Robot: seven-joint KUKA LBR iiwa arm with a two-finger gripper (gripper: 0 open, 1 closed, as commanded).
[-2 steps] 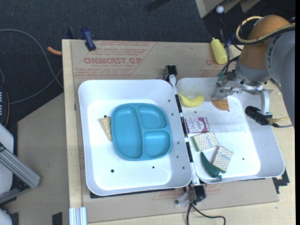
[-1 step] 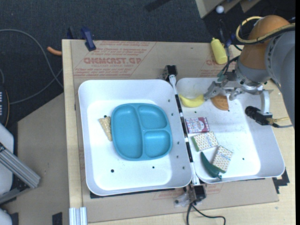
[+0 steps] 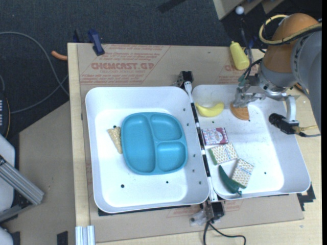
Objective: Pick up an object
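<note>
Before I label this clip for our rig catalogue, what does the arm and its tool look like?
The arm is grey and rounded, with a broad orange band above the wrist. A yellow cable loops beside the band. Below the wrist sits a grey metal tool with thin wires running into it. A black fitting with a pale bracket hangs off the wrist on one side.

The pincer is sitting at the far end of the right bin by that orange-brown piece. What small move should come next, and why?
Probably a short straight lift to test the grasp. The pincer is low at the orange-brown piece near the right bin's far end, beside the banana. Whether the piece sits between the fingers cannot be told, so raising slightly would show if it comes along.
</note>
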